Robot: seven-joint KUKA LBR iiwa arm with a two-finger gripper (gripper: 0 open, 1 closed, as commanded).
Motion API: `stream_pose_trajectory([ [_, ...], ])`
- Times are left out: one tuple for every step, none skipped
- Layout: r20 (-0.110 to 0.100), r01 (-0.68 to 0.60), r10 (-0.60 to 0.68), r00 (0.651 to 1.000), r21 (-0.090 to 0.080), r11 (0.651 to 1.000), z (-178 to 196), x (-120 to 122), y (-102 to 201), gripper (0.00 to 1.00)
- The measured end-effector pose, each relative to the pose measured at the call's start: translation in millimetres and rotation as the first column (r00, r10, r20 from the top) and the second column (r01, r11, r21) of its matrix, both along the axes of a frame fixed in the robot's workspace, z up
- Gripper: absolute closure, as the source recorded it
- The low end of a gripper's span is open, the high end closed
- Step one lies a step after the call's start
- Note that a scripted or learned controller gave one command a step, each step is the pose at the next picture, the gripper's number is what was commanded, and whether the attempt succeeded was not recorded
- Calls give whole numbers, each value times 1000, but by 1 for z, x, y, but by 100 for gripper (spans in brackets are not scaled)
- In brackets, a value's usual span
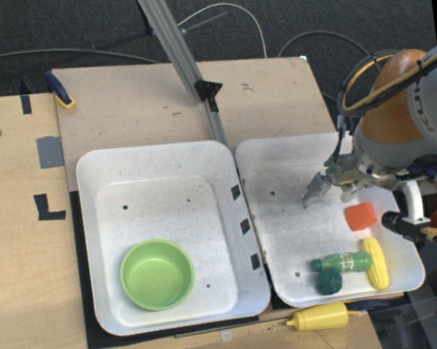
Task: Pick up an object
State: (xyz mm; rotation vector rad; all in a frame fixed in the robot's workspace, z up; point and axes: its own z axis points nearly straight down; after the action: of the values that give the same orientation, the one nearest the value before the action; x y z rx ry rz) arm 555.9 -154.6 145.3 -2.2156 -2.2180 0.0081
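Observation:
My gripper (314,193) hangs over the middle of the right bin (273,162), pointing down and to the left, with bare bin floor under its tip. An orange-red block (360,216) lies just to its lower right, apart from it. Along the bin's near edge lie a green bottle (342,263) on its side, a dark teal lump (327,281) touching it, and a yellow piece (376,261) at the bottle's right end. Nothing shows held at the gripper's tip.
A lime green bowl (157,274) sits at the near left of the left bin (152,158). A yellow object (321,317) lies on the bench outside the right bin's front edge. A grey pole (177,43) slants across the back.

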Motion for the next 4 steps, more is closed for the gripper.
stream_pose_trajectory([
  [1,0,0,1000,0,1000,-54,-2,1,0],
  [5,-1,1,1000,-1,1000,-41,-1,1,100],
  [11,-1,1,1000,-2,1000,6,1,11,100],
  [14,-1,1,1000,-3,1000,64,11,12,100],
])
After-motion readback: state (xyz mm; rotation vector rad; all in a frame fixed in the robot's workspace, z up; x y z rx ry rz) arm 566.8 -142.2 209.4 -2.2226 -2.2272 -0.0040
